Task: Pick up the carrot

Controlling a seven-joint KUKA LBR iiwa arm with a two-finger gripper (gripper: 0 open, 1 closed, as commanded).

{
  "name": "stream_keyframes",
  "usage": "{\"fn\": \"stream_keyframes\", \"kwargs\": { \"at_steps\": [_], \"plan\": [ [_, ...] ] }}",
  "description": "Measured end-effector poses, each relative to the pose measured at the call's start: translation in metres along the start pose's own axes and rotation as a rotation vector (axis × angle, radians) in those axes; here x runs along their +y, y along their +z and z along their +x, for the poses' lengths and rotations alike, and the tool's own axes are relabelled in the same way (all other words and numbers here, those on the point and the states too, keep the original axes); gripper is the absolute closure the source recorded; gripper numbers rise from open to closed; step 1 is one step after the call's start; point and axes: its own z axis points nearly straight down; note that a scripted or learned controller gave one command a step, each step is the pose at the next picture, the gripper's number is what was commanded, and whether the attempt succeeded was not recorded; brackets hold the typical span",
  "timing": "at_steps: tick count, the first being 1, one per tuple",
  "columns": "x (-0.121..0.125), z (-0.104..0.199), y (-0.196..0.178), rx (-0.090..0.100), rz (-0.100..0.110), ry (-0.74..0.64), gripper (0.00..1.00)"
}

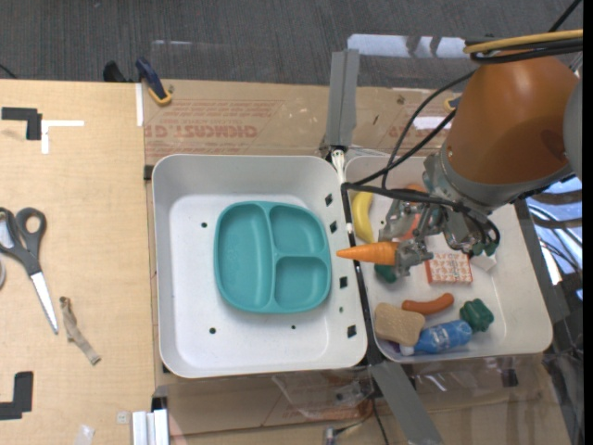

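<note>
The orange carrot (369,253) is lying sideways in the middle right of the picture; its pointy tip is sticking out to the left, over the wall between the two white bins; its thick end is sitting in the jaws (400,255), and the jaws are pinching it; the carrot looks lifted a little above the bin floor. The big arm (510,123) with the orange band is reaching in from the upper right. The right bin (519,332) is holding a yellow banana (360,213) just above the carrot, a red sausage (428,302), a tan bread slice (398,324), a blue bottle (443,337), a green thing (477,314) and a small card (448,269). The left bin (176,248) is holding a teal plate (273,257) with three parts. Scissors (28,248) are lying on the tabletop (74,184) at the far left.
</note>
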Motion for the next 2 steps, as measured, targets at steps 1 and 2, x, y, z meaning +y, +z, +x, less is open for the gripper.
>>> {"fn": "stream_keyframes", "kwargs": {
  "at_steps": [1, 2],
  "plan": [
    [0.069, 0.031, 0.055, 0.01, -0.003, -0.169, 1.0],
    [0.098, 0.01, 0.056, 0.008, -0.003, -0.309, 1.0]
  ]
}}
